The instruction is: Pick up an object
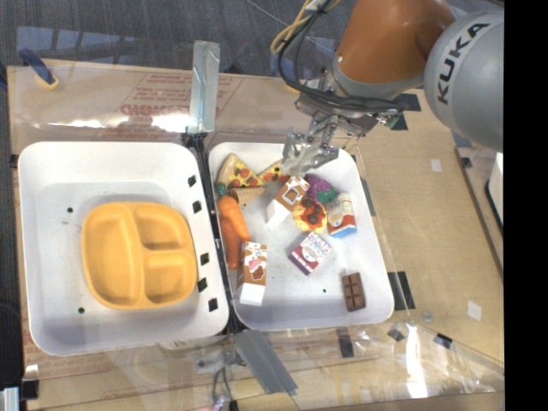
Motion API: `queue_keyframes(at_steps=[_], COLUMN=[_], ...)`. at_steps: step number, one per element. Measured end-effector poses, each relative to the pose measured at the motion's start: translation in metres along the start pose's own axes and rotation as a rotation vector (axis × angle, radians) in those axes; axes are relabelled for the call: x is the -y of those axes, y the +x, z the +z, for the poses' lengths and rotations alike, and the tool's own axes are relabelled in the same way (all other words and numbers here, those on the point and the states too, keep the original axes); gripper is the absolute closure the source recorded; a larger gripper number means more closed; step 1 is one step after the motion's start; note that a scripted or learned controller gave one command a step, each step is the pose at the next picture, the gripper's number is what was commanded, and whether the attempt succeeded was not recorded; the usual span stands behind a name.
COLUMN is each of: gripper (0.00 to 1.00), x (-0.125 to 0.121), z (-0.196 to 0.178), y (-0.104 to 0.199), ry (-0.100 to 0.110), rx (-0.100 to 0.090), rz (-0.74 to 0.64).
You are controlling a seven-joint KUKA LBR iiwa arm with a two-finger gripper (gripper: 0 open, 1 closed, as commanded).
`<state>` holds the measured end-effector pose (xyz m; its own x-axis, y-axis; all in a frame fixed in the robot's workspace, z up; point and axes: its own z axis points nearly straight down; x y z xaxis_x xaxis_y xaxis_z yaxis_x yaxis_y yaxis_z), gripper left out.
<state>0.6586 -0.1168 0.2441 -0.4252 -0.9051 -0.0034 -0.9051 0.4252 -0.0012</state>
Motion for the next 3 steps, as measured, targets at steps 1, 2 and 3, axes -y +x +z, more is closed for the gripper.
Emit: queue_keyframes(at_steps=[1,2,3], gripper=[1.00,1.00,1.00], x=[0.002,-0.010,-0.017], z=[-0.020,0.051,0.016], y=[0.053,0.001,-0.034], ry=[0.000,-0.008,0.001], rx=[-0.001,-0.001,-0.001], rz=[-0.645,-0.508,-0.423])
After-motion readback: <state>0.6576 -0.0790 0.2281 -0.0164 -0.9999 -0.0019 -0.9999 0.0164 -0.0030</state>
